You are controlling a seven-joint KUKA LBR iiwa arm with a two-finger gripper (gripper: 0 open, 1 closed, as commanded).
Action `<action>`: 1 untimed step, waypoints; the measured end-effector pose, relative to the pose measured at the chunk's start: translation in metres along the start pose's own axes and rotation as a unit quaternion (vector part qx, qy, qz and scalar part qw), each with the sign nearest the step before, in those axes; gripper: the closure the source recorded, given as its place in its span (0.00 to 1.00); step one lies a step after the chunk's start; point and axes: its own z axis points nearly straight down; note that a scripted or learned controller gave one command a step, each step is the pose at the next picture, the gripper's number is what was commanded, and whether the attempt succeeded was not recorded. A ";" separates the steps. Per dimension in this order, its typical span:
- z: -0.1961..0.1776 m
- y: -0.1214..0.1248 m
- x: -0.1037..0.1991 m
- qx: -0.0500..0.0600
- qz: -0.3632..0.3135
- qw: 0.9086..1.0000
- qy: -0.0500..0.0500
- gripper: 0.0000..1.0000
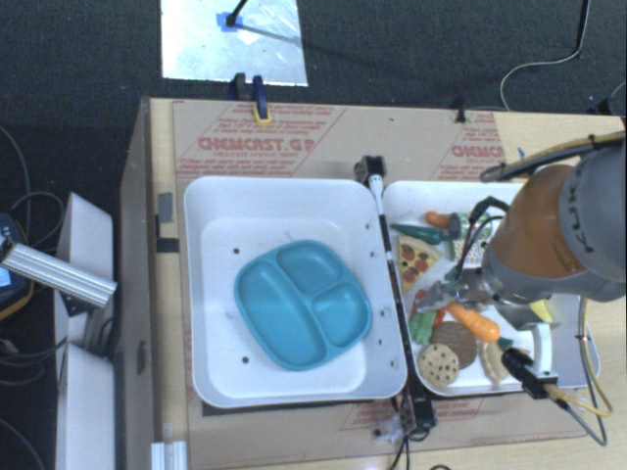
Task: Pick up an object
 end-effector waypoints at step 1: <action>0.006 -0.023 -0.025 0.011 -0.001 1.000 0.002 0.00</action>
